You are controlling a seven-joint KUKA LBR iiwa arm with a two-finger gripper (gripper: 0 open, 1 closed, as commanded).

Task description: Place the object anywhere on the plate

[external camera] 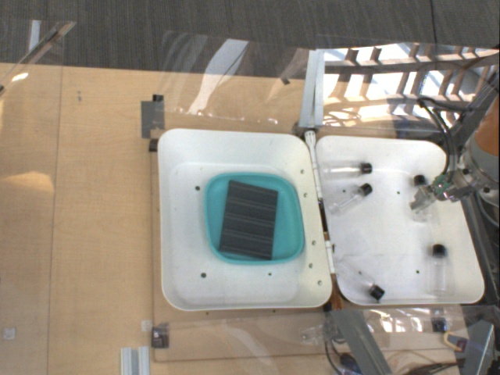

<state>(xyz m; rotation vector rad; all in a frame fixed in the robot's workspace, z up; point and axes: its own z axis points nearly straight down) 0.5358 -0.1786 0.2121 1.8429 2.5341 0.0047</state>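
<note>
Two shallow white bins are sitting side by side on my pale wooden worktop, seen from above at a slant. The left bin is holding a teal plate with rounded corners near its middle. A dark grey ribbed rectangular block is lying flat on that plate, tilted slightly, its whole outline resting inside the teal surface.

The right bin is carrying several small clear vials with black caps, scattered well apart from one another: two are lying near its upper left, one is resting toward the lower right, and one is sitting near the lower edge.

I am reaching in from the right, my grey arm crossing the right bin's upper right corner. My pincer is hovering over that bin's right side, close to another black-capped vial. I cannot tell how far its fingers are spread, nor whether anything is caught between them, because that area is small and blurred.

A clear shield with metal framing is standing behind the bins.
</note>
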